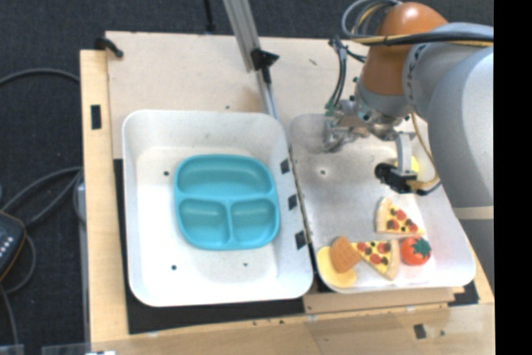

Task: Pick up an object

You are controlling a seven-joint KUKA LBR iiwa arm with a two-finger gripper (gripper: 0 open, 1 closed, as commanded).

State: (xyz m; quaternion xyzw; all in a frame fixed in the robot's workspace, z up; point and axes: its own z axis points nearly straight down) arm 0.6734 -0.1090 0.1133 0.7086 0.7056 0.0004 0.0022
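Nearest the viewer, along the near edge of the right white bin [345, 187], lies a cluster of toy food: a yellow disc with an orange wedge [339, 258] on it, a toy pizza slice [375, 254] touching it, and a red toy tomato [416, 251] just to the right. A second pizza slice [397, 219] lies just beyond them. My claw [332, 135] hangs over the far left corner of this bin, well apart from the food, and I cannot tell whether it is apart or together. The left white bin [150, 141] holds a teal divided plate [224, 202].
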